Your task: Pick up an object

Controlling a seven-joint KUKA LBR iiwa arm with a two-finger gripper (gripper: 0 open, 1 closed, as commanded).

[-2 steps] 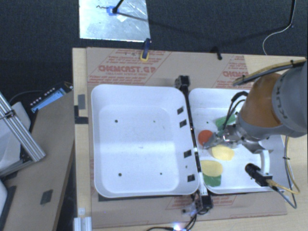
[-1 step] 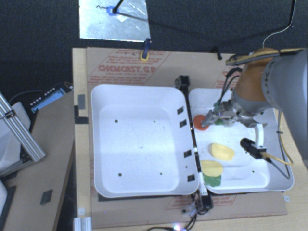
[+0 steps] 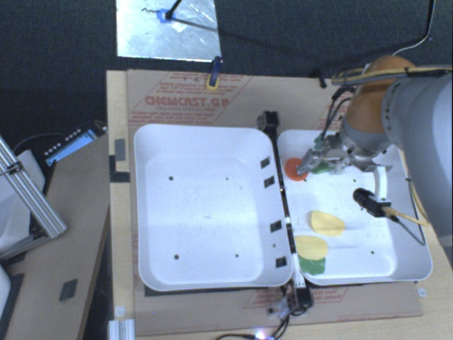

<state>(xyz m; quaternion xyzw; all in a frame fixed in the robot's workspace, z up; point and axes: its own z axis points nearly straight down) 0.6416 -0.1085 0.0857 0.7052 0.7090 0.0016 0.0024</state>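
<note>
My gripper is low in the upper left part of the right bin, coming in from the right under the grey arm. Right at its tip lies a small orange-red disc, partly covered by the gripper. A bit of green shows against the gripper body just right of the disc. A pale yellow piece lies on the bin floor below the gripper. A yellow and green object rests in the bin's lower left corner, against the wall.
The left bin sits beside the right one, with a black clipped divider between them. A black fitting with a yellow cable hangs from the arm over the right bin. A foil sheet lies beyond the bench.
</note>
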